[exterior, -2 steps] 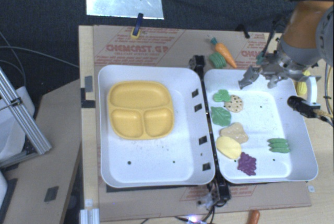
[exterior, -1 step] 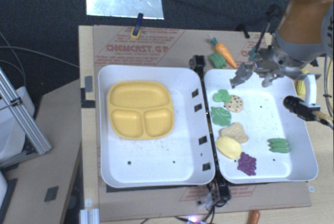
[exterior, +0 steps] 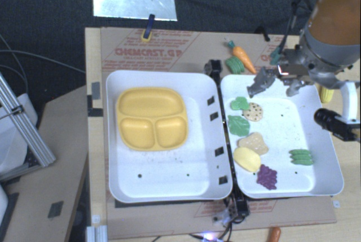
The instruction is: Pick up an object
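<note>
Watching remotely, I saw the gripper hanging spread open and empty above the right bin's far edge; the cookie below lay untouched, so the pick remained undone.

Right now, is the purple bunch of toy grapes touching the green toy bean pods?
Apart. The camera view shows bare white bin floor between the purple bunch of toy grapes and the green toy bean pods.

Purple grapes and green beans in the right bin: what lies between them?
Nothing: in the camera view, bare white bin floor separates the purple grapes from the green beans.
</note>
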Action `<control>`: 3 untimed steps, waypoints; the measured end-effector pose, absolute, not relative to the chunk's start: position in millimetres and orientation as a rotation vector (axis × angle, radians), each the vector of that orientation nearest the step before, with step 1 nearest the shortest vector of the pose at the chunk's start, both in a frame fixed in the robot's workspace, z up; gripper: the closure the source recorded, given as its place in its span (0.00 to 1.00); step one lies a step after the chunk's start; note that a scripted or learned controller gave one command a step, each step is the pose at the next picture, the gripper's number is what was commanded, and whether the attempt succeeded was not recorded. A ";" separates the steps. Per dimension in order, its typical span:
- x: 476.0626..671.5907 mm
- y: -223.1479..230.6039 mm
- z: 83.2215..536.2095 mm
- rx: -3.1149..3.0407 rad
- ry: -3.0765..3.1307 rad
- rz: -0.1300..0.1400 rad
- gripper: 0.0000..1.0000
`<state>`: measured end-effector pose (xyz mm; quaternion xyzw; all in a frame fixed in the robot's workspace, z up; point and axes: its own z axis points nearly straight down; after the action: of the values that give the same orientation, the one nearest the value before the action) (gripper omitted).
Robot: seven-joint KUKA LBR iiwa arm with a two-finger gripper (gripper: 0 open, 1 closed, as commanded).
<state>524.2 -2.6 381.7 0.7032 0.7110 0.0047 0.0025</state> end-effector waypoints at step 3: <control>486.5 85.1 438.4 2.212 2.228 0.008 1.00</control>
<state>486.5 85.1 438.4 0.7046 0.7096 0.0025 0.0010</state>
